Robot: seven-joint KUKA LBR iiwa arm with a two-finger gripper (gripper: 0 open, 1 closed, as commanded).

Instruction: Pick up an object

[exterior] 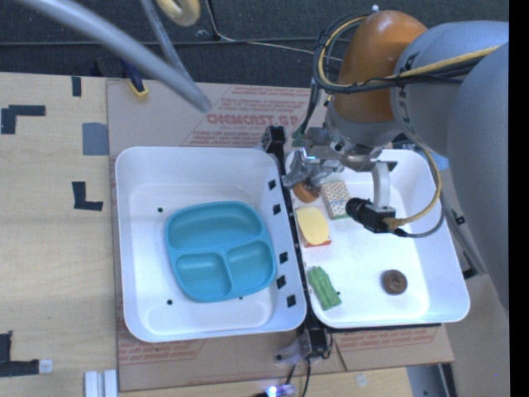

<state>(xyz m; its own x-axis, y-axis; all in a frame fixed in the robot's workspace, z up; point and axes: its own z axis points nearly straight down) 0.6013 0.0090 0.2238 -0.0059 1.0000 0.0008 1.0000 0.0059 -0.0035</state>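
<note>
Nearest to the viewer, a small green ridged block (323,288) lies at the front left of the right shallow white bin (430,304), with a round brown disc (395,282) to its right. Behind the block rests a yellow wedge with a red edge (313,227), then a pale speckled square piece (335,197) and a small orange-brown object (306,193). Over these hangs the two-finger gripper (310,172); whether it is open or grasping anything, I cannot tell. Left of all this, the other white bin (140,222) holds a blue plastic divided tray (220,251).
</note>
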